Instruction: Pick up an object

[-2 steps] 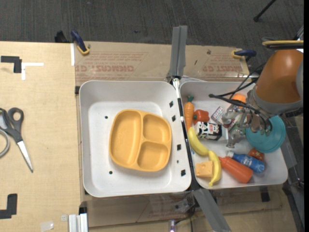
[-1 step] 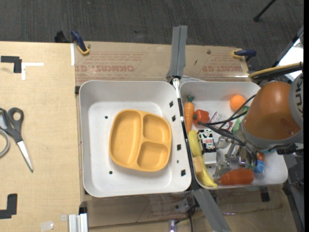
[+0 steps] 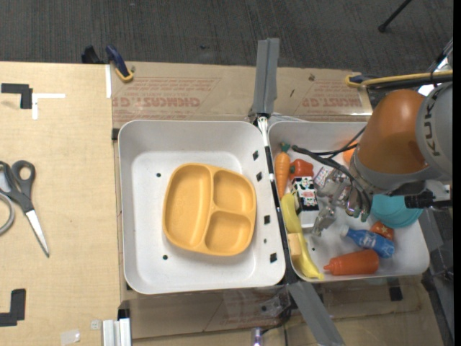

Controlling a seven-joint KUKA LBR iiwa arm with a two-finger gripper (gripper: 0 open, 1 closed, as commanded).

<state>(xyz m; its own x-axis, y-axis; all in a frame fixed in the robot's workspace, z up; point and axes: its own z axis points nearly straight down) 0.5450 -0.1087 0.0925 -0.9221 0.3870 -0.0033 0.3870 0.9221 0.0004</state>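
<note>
Camera view gives us the arm (image 3: 403,135) reaching in over the right bin (image 3: 414,262), its gripper (image 3: 325,218) hanging low among the clutter there; we judge it is lowered to take 1 of the items, since the task asks only for any object. We cannot tell how the gripper is set, and nothing we see sits in its grasp. Taking the gripper as our landmark: a banana (image 3: 297,240) lies just to its left along the bin wall, a carrot (image 3: 282,167) up and to the left, a blue bottle (image 3: 371,241) just to its right, and an orange-red bottle (image 3: 353,264) below that. Well to its left, the left bin (image 3: 137,193) holds 1 yellow divided plate (image 3: 209,209).
</note>
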